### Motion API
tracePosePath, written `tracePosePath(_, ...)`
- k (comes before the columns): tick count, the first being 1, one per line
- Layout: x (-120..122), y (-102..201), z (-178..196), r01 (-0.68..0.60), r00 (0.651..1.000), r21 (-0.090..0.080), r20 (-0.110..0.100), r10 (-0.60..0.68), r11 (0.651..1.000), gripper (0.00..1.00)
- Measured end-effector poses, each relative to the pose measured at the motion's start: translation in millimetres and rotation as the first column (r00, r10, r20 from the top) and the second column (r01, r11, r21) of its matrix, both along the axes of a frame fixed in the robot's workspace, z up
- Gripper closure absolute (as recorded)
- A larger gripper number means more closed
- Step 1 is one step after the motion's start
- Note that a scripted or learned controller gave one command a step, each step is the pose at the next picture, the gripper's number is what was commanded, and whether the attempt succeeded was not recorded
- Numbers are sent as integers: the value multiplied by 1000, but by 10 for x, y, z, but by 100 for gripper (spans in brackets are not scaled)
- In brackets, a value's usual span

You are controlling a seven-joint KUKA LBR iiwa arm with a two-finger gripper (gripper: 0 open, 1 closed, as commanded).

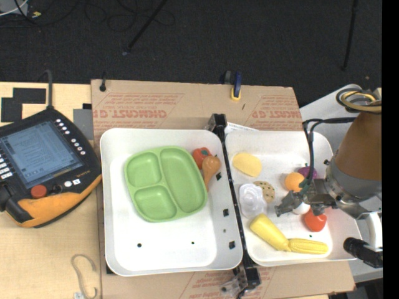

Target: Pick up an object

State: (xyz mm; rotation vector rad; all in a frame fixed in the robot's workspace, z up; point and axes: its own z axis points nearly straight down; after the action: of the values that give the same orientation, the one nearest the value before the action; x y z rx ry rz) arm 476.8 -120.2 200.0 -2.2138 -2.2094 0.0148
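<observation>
The arm (365, 148) reaches in from the right, its orange band uppermost and grey wrist below. The gripper (293, 203) points leftward and low; its 2 dark fingers (283, 207) are too blurred to read.

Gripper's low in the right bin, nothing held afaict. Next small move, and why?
Probably a short shift toward the red toy, then descend and close. The gripper sits in the right bin among crowded items, with the orange ball and cookie right beside it, and nothing shows between its fingers. The red toy lies closest to its right.
</observation>
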Motion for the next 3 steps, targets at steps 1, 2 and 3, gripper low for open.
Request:
tracePosePath(1, 27, -2, 58, -2, 1000, -1, 12, 2, 1000, 0)
tracePosePath(2, -26, -39, -561, -3, 1000, 0, 7, 3, 1000, 0)
tracePosePath(3, 37, -69, -862, 0, 999, -7, 35, 0, 1000, 0)
